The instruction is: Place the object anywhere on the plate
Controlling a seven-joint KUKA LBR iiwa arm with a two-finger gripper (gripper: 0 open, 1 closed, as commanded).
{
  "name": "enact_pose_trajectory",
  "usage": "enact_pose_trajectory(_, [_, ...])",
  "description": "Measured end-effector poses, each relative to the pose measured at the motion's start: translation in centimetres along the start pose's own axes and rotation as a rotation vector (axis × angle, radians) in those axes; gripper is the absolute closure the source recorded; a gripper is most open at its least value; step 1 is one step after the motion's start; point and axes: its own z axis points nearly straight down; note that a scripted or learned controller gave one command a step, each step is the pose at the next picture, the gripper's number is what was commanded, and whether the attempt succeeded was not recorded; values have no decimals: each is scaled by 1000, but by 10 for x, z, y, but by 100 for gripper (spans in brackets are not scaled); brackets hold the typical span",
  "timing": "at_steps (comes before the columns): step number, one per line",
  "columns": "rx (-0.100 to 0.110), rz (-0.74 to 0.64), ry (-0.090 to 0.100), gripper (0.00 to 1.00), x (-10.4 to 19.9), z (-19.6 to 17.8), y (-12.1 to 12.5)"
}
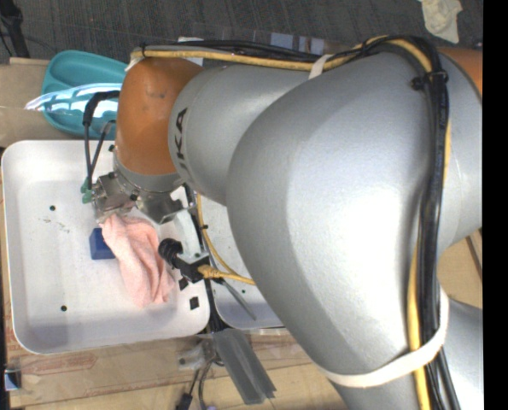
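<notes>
Looking down into the left bin [32, 314], we find the pink cloth [138, 259] lying directly under the gripper [113, 199], draped away toward the near-right, a blue block [98, 244] touching its left edge; we cannot tell the gripper's state or whether it holds the cloth.

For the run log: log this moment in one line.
arm: over left bin | pink cloth: hanging below wrist | blue object: beside cloth | plate: unseen
</notes>
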Motion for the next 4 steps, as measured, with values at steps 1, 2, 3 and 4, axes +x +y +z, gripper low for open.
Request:
enact_pose_trajectory(1, [0, -39, -1, 100, 45, 10, -33])
enact_pose_trajectory(2, [-2, -75, -1, 100, 9, -52, 31])
enact_pose_trajectory(3, [-2, -140, 1, 100, 47, 52, 16])
enact_pose_trajectory(4, [-4, -260, -1, 100, -22, -12, -11])
